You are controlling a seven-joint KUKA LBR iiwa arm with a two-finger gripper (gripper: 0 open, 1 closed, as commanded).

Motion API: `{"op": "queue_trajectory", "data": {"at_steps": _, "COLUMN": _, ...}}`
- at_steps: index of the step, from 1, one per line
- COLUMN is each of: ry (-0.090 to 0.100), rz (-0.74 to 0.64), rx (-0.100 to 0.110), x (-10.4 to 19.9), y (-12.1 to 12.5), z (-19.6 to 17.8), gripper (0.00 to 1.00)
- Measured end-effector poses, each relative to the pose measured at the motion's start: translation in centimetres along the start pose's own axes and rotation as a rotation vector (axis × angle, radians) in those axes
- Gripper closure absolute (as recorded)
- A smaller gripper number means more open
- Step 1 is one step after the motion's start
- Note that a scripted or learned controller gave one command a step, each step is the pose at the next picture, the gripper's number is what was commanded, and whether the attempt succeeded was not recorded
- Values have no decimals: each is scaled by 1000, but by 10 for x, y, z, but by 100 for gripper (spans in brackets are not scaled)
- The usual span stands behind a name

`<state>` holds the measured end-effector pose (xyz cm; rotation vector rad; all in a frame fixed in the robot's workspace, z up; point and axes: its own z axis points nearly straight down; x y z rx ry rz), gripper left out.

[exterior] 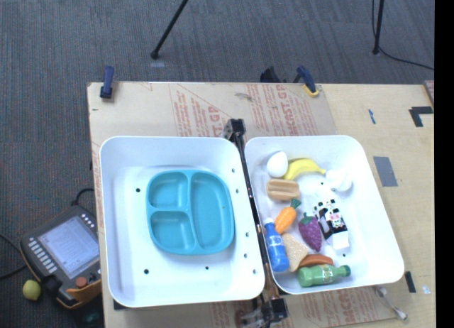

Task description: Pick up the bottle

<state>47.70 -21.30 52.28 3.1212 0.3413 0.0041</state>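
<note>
A green bottle (pixel 323 275) lies on its side against the near wall of the right bin (pixel 379 241), cap pointing right. A second bottle (pixel 275 246), blue with a white cap and a yellow label, lies along the bin's left wall. Between them sit a beige slab (pixel 296 249) and a red-orange piece (pixel 316 260) that touches the green bottle's upper side.
The right bin also holds an egg (pixel 277 164), a banana (pixel 306 168), a bun (pixel 283 190), a carrot (pixel 285 219), grapes (pixel 310 232) and a cow-print carton (pixel 331 224). A teal divided plate (pixel 190 211) lies in the left bin (pixel 113 177). A teach pendant (pixel 60 252) rests on the floor at left.
</note>
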Motion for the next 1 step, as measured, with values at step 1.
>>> {"op": "queue_trajectory", "data": {"at_steps": 1, "ry": -4, "rz": -376, "rx": 5, "x": 1, "y": -9, "z": 55, "gripper": 100}}
